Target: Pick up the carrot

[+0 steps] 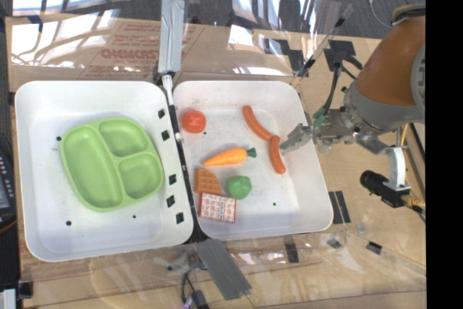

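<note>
We see the carrot lying loose mid-bin, while our claw hangs right of it; whether it's apart, we cannot tell.

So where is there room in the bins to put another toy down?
Most room is in the left bin, all around the green plate. In the right bin, bare floor lies along the far wall above the tomato and near the front right corner. It is crowded around the carrot, waffle and green pepper.

Glossy plastic carrot, matt green plastic plate, smooth white bins
</note>
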Controlling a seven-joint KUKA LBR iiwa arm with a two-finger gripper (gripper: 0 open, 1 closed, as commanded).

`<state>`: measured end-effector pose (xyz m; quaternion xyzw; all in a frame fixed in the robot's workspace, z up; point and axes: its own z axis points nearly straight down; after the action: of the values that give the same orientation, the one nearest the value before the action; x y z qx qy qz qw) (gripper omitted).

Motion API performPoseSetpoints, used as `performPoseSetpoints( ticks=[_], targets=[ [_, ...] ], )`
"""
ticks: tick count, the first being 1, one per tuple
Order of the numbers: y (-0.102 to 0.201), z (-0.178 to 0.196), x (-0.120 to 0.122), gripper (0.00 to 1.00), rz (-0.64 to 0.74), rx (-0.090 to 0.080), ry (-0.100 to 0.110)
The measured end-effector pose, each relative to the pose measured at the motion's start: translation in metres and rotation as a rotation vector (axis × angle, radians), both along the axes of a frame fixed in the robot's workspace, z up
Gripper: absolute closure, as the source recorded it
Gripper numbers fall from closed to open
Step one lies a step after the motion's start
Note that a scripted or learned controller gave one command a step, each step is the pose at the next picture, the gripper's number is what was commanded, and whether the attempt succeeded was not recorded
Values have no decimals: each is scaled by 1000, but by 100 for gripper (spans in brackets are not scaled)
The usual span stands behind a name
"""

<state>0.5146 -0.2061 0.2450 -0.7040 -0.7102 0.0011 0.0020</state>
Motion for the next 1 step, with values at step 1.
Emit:
performPoseSetpoints(
  ticks=[1],
  targets=[
    [36,-97,37,0,118,0,2]
  ],
)
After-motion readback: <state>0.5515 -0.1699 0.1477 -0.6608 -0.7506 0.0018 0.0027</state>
